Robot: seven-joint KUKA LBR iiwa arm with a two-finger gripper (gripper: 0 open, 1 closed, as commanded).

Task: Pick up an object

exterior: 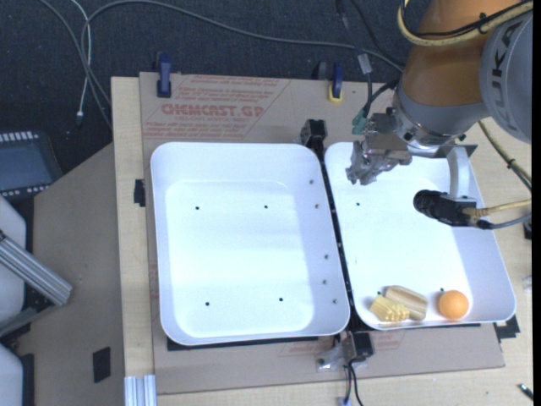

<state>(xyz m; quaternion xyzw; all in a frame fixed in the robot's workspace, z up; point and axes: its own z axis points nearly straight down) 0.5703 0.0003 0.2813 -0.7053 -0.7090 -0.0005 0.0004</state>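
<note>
- Orange and small, a ball (454,304) sits at the near edge of the right bin (423,252), well apart from the end effector (365,174), which hangs over that bin's far left corner.
- Just beside the ball, nearer the bin's middle, lie a tan bread-like roll (407,297) and a yellow corn-cob piece (390,310), touching each other; all three are well towards the camera from the end effector.
- I cannot tell how the end effector is set, since its tip is a dark, blurred cluster; nothing is visible in its hold.
- Beside the end effector, away from the arm, the left bin (245,244) has only small dark dots on its floor.
- My judgement: the pick is not yet begun, and a long reach towards the near edge is needed first.
- Risks from here: a descent where it now hangs would close on bare bin floor.
- The ball may roll away from a touch that is off centre, and the bin's curved rim close behind it could block one side of the approach.
- The roll and corn piece lie so close together that a grasp at one may nudge or snag the other.
</note>
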